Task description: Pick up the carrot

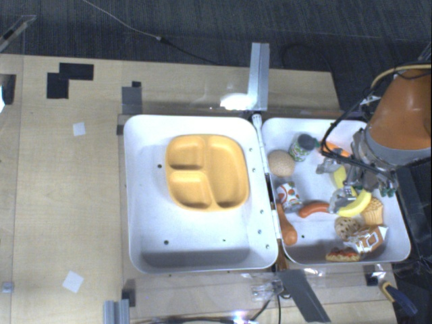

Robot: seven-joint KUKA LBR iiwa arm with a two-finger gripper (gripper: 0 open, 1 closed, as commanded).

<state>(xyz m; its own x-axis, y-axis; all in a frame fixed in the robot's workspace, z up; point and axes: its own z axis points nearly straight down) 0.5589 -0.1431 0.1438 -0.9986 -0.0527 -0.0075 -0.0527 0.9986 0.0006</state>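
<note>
The carrot (pixel 287 226) is a slim orange piece lying lengthwise against the left wall of the right bin (pixel 403 248), near its front corner. My gripper (pixel 345 196) hangs over the middle right of that bin, above a yellow banana (pixel 354 206), roughly 90 pixels to the right of the carrot and a little further back. The grey wrist and its orange band (pixel 403 113) cover the bin's back right part. Nothing shows between the gripper and the carrot except a reddish sausage (pixel 312 209).
The right bin is crowded: a green-capped jar (pixel 302 147), a beige roll (pixel 281 162), a small red-and-white can (pixel 289 194), a cookie (pixel 345 227), a waffle cone (pixel 373 211), a pizza slice (pixel 341 254). A yellow divided plate (pixel 204 171) lies in the left bin (pixel 145 248).
</note>
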